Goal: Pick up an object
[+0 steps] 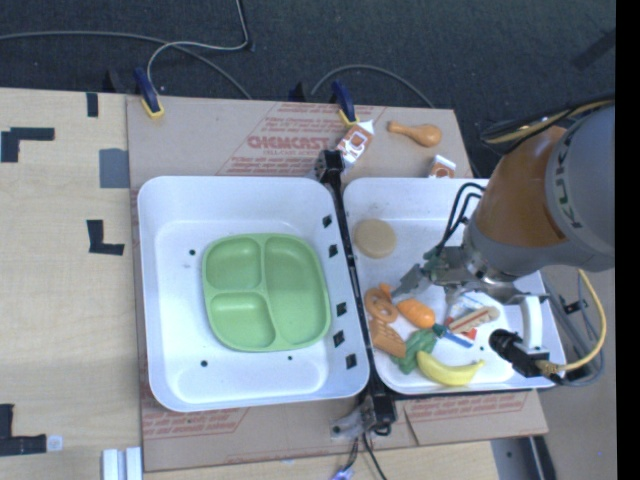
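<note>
Even, bright overhead light. The white bins [240, 203] glare mildly, with soft shadows inside their walls. The picture is slightly soft and grainy throughout.

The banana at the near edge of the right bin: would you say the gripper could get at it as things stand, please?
Probably yes. The banana lies on top at the edge of the pile, uncovered, with the gripper low over the same right bin. The green toy touching its end might crowd one finger.

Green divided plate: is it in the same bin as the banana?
No: the green divided plate lies in the left bin, the banana in the right bin.
</note>
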`<state>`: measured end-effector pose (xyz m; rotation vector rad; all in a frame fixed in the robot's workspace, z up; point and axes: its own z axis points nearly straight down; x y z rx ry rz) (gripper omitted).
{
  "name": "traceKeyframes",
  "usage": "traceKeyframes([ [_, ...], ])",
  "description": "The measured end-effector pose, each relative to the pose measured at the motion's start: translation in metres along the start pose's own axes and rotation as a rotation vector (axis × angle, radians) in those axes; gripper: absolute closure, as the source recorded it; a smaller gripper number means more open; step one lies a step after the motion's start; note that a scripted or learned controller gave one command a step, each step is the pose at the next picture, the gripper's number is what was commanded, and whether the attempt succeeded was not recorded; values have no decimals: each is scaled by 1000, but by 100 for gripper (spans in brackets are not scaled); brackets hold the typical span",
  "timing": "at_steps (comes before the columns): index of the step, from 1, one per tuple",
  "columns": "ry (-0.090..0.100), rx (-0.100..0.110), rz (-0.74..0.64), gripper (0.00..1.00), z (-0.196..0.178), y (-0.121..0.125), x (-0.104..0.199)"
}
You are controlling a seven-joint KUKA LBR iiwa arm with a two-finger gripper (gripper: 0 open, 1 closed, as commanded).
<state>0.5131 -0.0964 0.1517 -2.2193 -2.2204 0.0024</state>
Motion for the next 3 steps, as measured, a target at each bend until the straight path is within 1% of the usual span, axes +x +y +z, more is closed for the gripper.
traceKeyframes([
  [1,-4,-1,2,0,58,8,-10],
  [2,0,1,0,100,49,9,-8],
  [3,0,-2,-2,100,-43,-20,43],
])
